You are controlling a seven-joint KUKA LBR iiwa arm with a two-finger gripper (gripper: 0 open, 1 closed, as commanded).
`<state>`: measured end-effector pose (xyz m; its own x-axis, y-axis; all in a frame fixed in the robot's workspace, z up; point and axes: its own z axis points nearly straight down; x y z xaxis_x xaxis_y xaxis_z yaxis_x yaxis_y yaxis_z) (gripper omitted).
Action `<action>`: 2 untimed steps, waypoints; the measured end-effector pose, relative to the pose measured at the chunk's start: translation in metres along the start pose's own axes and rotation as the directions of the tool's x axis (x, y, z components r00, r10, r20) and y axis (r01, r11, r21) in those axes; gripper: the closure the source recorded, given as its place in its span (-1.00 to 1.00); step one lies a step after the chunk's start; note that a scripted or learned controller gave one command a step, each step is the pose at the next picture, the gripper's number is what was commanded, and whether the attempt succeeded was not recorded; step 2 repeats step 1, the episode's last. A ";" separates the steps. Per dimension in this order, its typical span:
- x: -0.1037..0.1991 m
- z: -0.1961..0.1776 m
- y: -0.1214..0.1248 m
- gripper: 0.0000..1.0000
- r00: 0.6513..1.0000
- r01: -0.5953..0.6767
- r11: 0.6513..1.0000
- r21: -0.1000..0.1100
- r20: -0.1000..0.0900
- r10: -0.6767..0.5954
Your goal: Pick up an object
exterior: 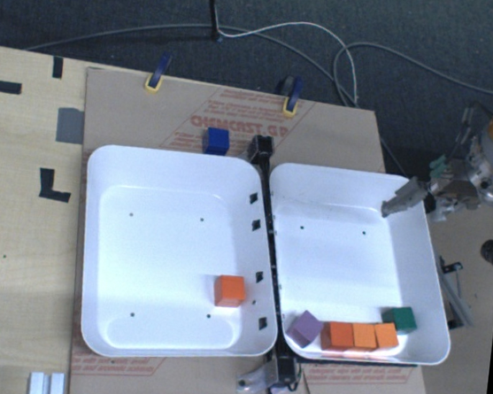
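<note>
cardboard covers the worktop (10, 234) under two white bins. going left to right: the left bin (101, 218) holds one orange cube (230, 290); the right bin (433, 277) holds a purple block (304, 328), two orange blocks (352, 337) and a green block (401, 319) along its near wall. nothing is lifted, so the pick looks barely begun. the gripper (404, 202) hangs over the right bin's far right corner, well apart from every block; whether its fingers are apart or together i cannot tell.

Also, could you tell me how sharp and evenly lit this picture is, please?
Camera view: lighting soft and even, the two white plastic bins bright without harsh glare; the orange cube casts little shadow; the arm's grey metal hand looks slightly blurred; overall resolution is coarse.
</note>
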<state>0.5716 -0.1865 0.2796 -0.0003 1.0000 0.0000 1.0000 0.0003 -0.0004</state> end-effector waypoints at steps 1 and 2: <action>0.000 0.000 0.000 -1.00 1.000 0.000 1.000 0.000 0.000 0.000; 0.000 0.000 0.000 -1.00 1.000 0.000 1.000 0.000 0.000 0.000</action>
